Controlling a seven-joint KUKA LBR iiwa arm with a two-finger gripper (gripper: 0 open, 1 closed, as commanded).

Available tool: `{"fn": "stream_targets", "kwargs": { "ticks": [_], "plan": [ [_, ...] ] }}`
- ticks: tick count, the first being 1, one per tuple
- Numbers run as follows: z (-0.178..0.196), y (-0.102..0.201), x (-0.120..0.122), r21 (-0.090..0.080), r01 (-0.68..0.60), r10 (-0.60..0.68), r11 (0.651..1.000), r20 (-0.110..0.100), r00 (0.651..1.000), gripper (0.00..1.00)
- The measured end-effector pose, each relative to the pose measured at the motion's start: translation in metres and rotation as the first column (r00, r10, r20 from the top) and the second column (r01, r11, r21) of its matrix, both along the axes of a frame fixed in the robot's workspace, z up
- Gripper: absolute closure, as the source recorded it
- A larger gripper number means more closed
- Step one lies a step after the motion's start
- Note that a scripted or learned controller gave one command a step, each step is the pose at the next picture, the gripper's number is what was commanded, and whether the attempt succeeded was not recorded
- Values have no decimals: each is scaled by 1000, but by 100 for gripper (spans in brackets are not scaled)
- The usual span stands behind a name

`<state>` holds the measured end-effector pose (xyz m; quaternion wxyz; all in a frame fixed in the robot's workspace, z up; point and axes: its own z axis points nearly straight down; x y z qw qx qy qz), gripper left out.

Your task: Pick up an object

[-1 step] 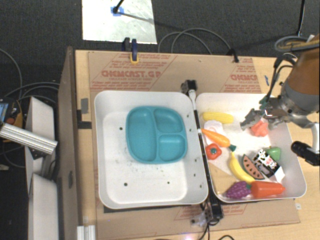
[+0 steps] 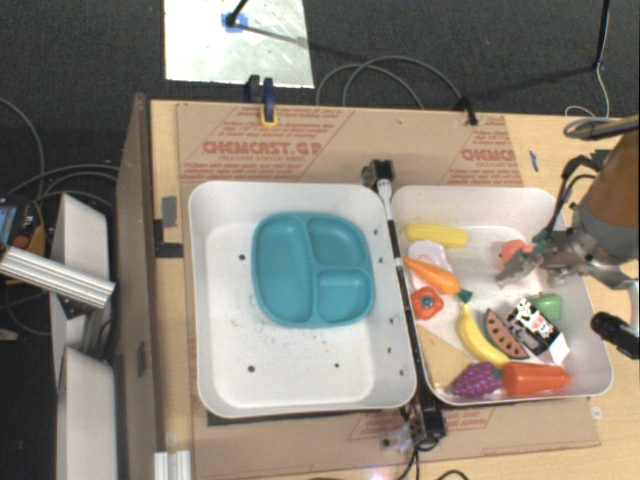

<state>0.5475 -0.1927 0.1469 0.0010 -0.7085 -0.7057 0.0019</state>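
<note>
Pincer (image 2: pixel 525 260) sits low in the right bin (image 2: pixel 480 203), near its upper right corner, arm coming in from the right; a small orange-red piece (image 2: pixel 513 250) shows right at its tip, but the view is too coarse to say whether it is gripped or just lying beside, so how far the pincer is open I cannot tell; nothing is plainly held.

Step in hand, my read: the reach/grasp phase, no pick confirmed; next move calls for a clean close on one item and a straight lift clear of the bin wall.

Candidates are all in the right bin: yellow corn (image 2: pixel 437 234) at top left; carrot (image 2: pixel 432 273) below it; red tomato-like piece (image 2: pixel 426 303); banana (image 2: pixel 477 336); watermelon slice (image 2: pixel 503 334) touching the banana; black-and-white carton (image 2: pixel 534 320) with a green piece (image 2: pixel 548 305) just beside it; purple grapes (image 2: pixel 475 379) and a red-orange pepper (image 2: pixel 534 376) along the bottom wall.

Room: the lower half is crowded (items touching, poor finger clearance); the grapes and pepper hug the bottom rim; open white floor lies in the upper middle of the bin, between corn and pincer; best approach there.

Left bin (image 2: pixel 215 268) carries a teal divided plate (image 2: pixel 313 270); both bins meet at a centre rim on the desk (image 2: pixel 330 138).
</note>
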Motion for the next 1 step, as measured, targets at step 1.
{"fn": "stream_targets", "kwargs": {
  "ticks": [1],
  "plan": [
    [-65, 0, 78, 0, -11, 11, 1000, 9, 1000, 0]
  ]
}}
